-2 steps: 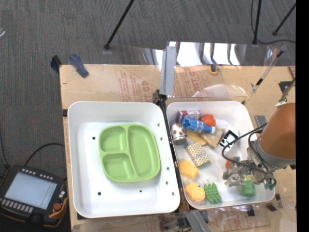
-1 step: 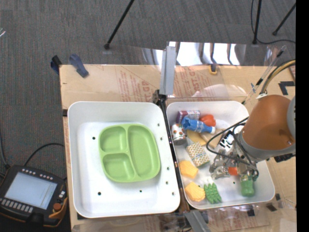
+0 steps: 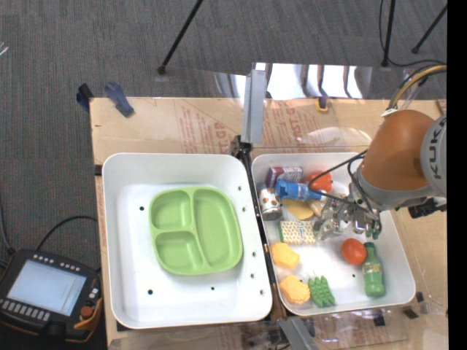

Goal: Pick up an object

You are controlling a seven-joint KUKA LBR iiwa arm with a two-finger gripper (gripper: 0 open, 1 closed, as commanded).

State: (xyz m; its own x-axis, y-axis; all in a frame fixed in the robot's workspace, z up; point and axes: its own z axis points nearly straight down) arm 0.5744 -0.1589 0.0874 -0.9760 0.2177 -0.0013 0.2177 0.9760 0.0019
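Observation:
My gripper [image 3: 346,220] hangs low inside the right bin [image 3: 403,257], under the grey arm with its orange band [image 3: 396,150]. It sits just right of a patterned cracker box [image 3: 297,231] and a pale yellow piece [image 3: 301,209], and above a red tomato [image 3: 353,251]. A blue bottle [image 3: 299,190] lies to its upper left, beside a red piece [image 3: 319,179] and a purple can [image 3: 284,173]. A green bottle [image 3: 373,270] stands by the tomato. Nothing shows in the gripper's grasp.
The right bin also holds a small tin [image 3: 270,203], two yellow-orange toys [image 3: 284,254] [image 3: 295,289] and a green toy [image 3: 321,291]. The left bin [image 3: 124,195] holds a green divided plate [image 3: 195,230]. A metal post [image 3: 252,108] stands behind the bins.

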